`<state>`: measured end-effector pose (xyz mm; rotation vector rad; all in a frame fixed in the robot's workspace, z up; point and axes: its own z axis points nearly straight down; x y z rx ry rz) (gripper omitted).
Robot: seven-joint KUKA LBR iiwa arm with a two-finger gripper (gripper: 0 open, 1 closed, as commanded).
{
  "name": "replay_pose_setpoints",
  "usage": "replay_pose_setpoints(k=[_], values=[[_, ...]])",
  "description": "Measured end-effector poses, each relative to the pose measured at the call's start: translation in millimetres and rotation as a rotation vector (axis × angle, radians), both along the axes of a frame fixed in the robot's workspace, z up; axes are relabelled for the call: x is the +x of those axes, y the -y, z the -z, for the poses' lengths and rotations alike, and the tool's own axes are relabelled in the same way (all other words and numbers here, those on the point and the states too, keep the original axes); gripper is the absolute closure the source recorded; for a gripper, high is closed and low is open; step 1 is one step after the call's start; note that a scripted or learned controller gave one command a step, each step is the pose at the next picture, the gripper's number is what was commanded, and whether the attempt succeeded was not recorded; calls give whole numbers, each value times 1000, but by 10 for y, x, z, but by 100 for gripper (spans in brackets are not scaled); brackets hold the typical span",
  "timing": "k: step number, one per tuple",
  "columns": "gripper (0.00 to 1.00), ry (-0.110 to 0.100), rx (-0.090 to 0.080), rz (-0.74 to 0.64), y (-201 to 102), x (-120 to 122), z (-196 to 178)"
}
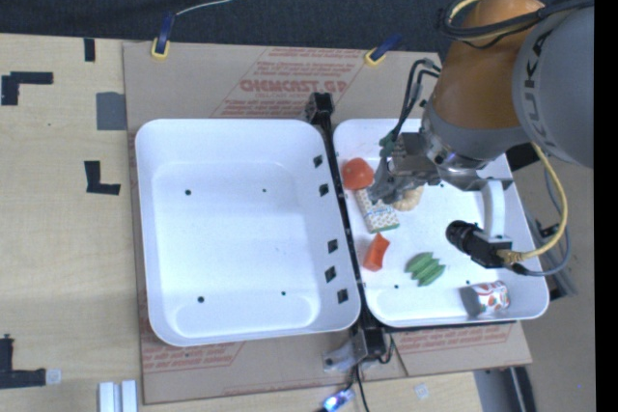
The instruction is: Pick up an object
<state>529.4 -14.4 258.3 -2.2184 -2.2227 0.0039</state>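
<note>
Down at the right bin's (541, 304) near corner lies a small can (486, 298); a green piece (424, 267) and an orange block (376, 251) sit farther in. The end effector (391, 191) hovers low above a patterned box (379, 214) beside a red ball (357, 174); its grip I cannot tell.

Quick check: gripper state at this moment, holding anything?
Gripper: down in the right bin, over the small patterned box; open or closed cannot be told, and no grasp is visible.

glossy white plastic bins (154, 145), cardboard base (280, 82)
</note>
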Motion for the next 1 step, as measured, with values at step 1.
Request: replay_pose_setpoints(k=[1], values=[[100, 10, 3, -7, -589, -67, -854]])
